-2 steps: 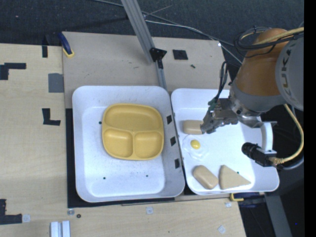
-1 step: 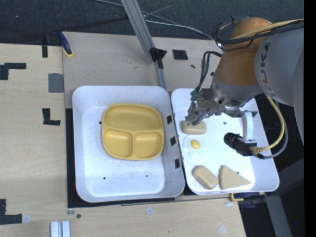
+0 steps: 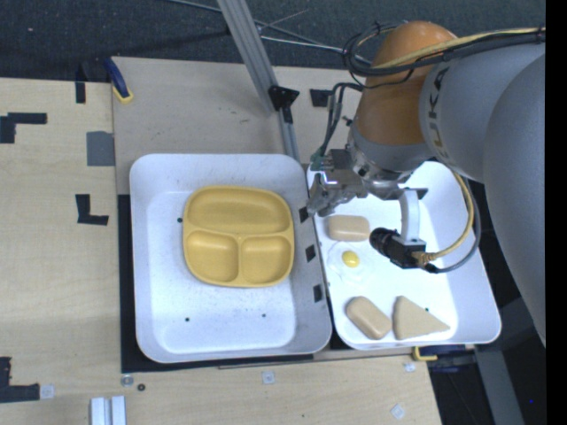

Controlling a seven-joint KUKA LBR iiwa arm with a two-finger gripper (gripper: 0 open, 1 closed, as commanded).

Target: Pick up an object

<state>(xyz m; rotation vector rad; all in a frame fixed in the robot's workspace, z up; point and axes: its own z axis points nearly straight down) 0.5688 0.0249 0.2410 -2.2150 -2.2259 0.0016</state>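
The gripper (image 3: 332,193) hovers just above the beige block (image 3: 347,228) in the right bin (image 3: 469,326); whether it is wide or narrow cannot be told. Nothing appears lifted; the pick remains undone. Beside the block lies a small yellow piece (image 3: 351,258).

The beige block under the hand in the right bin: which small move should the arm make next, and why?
Probably a short, straight descent onto the beige block. The hand sits just above and to the left of it in the right bin, so a slight shift toward the block first would help. The small yellow piece lies close below it and should be avoided.
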